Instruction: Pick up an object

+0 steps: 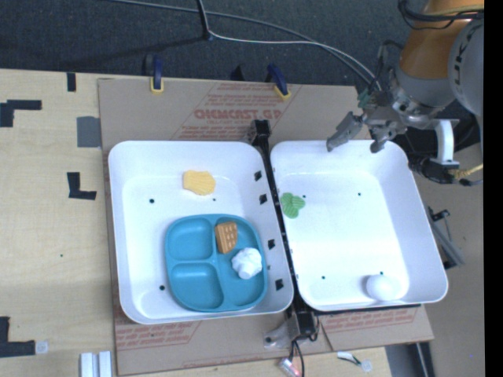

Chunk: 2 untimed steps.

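1. The claw point(359, 136) hangs at about two o'clock in the scene, over the far rim of the right bin point(416, 210). Its two fingers are spread apart with nothing between them, touching no object.
2. The arm point(440, 49), grey with an orange band, enters from three o'clock and is cut off by the picture's upper right corner.
3. In the right bin, a small green object point(293, 205) lies against the nine o'clock wall, and a white ball point(384, 287) sits near the five o'clock corner, hard to tell from the white floor.
4. In the left bin point(126, 210), a blue divided tray point(192, 277) holds a brown waffle-like piece point(226, 236) and a white lump point(247, 263); a yellow object point(200, 182) lies at the tray's twelve o'clock.
5. The bins rest on cardboard point(228, 108) on the desk point(47, 234).
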Each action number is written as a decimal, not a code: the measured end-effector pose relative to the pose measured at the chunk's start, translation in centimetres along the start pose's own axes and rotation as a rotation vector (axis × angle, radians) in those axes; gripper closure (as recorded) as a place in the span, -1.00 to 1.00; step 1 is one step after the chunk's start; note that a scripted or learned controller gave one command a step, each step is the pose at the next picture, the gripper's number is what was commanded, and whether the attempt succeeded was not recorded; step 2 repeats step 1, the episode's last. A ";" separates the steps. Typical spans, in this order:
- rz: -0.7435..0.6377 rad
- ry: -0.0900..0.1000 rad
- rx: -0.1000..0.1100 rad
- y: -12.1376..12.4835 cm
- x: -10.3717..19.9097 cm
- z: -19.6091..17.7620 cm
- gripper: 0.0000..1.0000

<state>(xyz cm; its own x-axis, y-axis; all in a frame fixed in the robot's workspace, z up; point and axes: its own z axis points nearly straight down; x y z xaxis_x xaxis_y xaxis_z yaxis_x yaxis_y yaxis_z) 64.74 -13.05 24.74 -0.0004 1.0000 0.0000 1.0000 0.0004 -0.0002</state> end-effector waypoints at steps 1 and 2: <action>0.000 0.000 0.000 0.0 0.0 0.0 -1.00; 0.000 0.000 0.000 0.0 0.0 0.0 -1.00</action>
